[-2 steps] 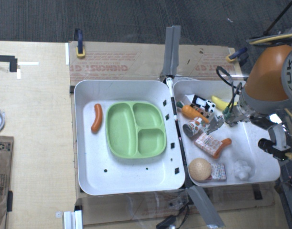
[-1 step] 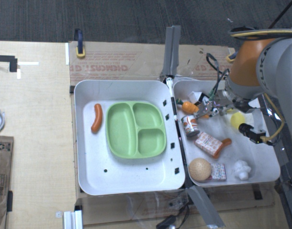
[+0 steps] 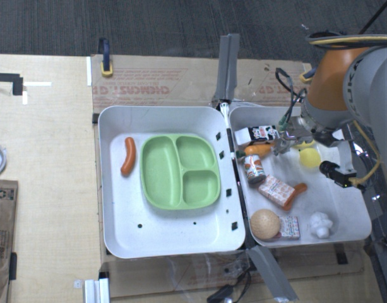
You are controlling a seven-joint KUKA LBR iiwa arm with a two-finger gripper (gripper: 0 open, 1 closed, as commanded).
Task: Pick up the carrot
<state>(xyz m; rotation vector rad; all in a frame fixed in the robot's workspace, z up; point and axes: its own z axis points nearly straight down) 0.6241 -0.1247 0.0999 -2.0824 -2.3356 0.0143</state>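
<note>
Gripper (image 3: 283,142) low over carrot (image 3: 259,149) in right bin (image 3: 345,232); finger state unclear. Risk: crowding can (image 3: 253,168), carton (image 3: 262,133) could block grasp.

A pale wooden worktop (image 3: 41,169) takes up the left and lower part of the view, lit evenly with only soft shadows. Beyond its far edge lies a dark grey carpeted floor (image 3: 155,11) with a fine ribbed weave. A sheet of brown cardboard (image 3: 155,81) printed with red lettering lies flat on the worktop beneath the far ends of the bins, and a small clamp with a blue handle and yellow jaw (image 3: 105,59) grips its far left corner. A grey metal post (image 3: 228,65) stands upright at the far side between the two bins. A black L-shaped bracket (image 3: 10,81) sits near the far left corner, beside strips of white tape (image 3: 35,86).
</note>
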